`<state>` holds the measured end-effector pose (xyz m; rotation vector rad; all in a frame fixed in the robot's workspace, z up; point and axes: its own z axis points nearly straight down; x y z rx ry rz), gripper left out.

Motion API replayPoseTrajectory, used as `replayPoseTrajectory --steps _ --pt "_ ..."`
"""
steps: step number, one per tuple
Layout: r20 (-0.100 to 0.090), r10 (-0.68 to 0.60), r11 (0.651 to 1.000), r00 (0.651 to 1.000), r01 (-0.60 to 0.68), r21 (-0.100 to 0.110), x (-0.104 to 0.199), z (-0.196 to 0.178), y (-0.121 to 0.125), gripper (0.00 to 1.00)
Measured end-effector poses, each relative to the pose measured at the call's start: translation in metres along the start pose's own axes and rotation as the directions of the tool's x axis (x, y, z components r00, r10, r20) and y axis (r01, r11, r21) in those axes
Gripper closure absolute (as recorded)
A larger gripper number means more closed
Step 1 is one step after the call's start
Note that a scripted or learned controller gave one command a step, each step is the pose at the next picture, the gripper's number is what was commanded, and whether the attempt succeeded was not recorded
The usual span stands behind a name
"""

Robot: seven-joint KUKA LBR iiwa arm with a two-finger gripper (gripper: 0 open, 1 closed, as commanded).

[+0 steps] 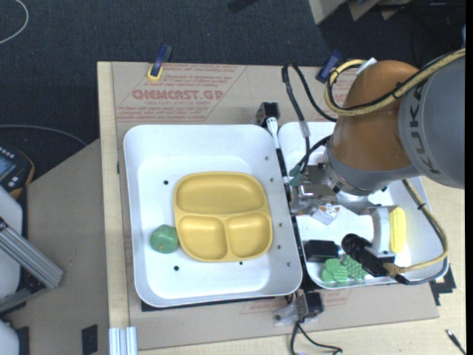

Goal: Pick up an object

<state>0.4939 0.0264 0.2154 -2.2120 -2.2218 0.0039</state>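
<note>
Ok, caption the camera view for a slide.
KUKA arm over right bin; yellow plate and green object in left bin.

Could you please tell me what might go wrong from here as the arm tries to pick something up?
The gripper hangs close to the left wall of the shallow white right bin, so descending may strike it. The green knobbly plastic piece and flat black block lie close together by the near wall, so a grasp could catch both or slip.

I see my arm [443,117] as a fat grey tube with dark lettering, then 1 glossy orange band [369,124] above the wrist.
</note>
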Motion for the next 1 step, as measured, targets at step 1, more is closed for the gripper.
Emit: replayPoseTrajectory --steps 1 --pt "0.003 0.002 1.0 1.0 -0.002 -0.008 0.0112 -0.0051 0.0073 1.0"
